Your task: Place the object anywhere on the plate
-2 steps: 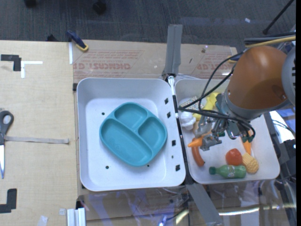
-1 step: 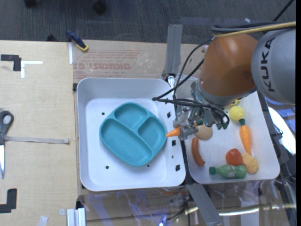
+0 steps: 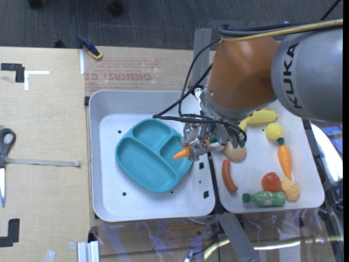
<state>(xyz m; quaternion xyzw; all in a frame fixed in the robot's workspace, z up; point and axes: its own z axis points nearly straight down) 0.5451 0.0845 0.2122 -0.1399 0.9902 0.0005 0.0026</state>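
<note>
Over the plate's (image 3: 147, 160) right edge, your gripper (image 3: 192, 146) was clenched on a small orange carrot (image 3: 181, 154) — its tip just above the blue rim.

Single fixed camera, mounted above the counter (image 3: 43, 124), looking down at a slant. Both white bins sit in frame: left bin (image 3: 103, 195) mid-picture, right bin (image 3: 311, 192) beside it. Arm (image 3: 283, 64) enters from the right, close under the lens, looming large. Floor (image 3: 163, 10) along the top edge.
</note>
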